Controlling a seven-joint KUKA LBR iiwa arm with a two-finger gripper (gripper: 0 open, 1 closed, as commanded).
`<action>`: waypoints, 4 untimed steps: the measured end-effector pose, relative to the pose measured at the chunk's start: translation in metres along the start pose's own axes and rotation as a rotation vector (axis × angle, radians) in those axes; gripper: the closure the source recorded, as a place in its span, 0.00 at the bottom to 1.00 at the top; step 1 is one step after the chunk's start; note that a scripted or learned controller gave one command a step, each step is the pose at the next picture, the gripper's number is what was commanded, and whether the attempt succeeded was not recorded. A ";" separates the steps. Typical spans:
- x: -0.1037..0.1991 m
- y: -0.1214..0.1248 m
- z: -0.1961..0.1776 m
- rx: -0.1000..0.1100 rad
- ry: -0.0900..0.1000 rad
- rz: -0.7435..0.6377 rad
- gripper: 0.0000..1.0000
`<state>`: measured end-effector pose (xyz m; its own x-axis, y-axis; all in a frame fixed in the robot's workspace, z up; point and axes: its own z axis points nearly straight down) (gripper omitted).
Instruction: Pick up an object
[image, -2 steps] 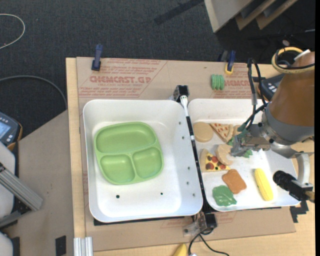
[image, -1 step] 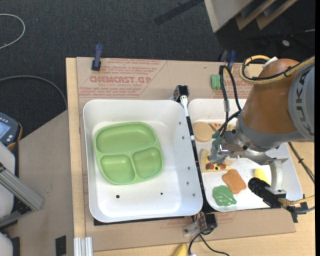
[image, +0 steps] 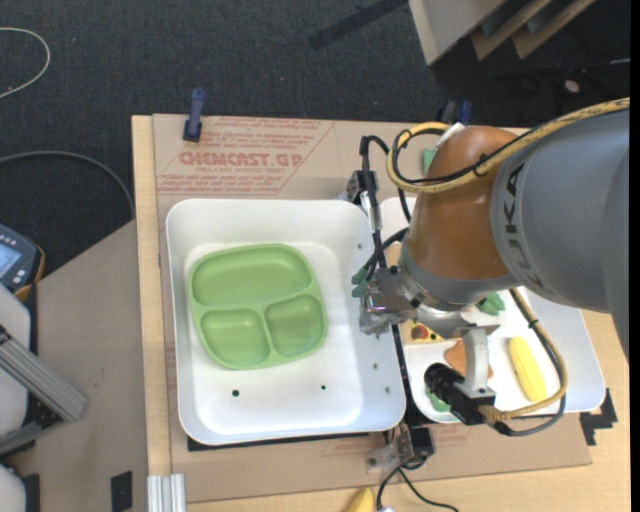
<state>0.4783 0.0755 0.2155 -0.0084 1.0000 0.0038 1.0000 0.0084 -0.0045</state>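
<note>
I see the grey arm (image: 560, 200) with its orange band reaching in from the right, and its wrist covers most of the right shallow white bin (image: 592, 372). The hand (image: 380, 308) sits low at the divide between the two bins, against the right wall of the left shallow white bin (image: 185, 330). The wrist hides it from above, so I cannot tell whether it is released or clenched, and I see nothing held in it.

Contents of the left bin:
- One pale green three-compartment plastic plate (image: 258, 305), lying flat at left of centre, well apart from the hand.
- Two small dark specks (image: 235, 392) on the bin floor, near the front.

Contents of the right bin, as far as I can see them:
- One yellow corn-cob-shaped piece (image: 526, 366), lying lengthwise near the front right.
- One small orange rounded piece (image: 456, 352), partly hidden under the wrist.
- One green fragment (image: 492, 303), mostly hidden; I cannot identify it.

Both bins rest on a brown cardboard-covered worktop (image: 250, 155). A blue clamp (image: 194, 113) grips its far edge.
</note>
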 end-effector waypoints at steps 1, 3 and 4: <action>-0.053 0.002 -0.144 -0.023 -0.004 0.011 1.00; 0.016 0.001 -0.177 -0.010 -0.001 0.001 1.00; -0.046 0.000 -0.181 -0.009 -0.006 0.015 1.00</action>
<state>0.4798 0.0284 0.3965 0.0066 1.0000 -0.0019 1.0000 -0.0066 0.0041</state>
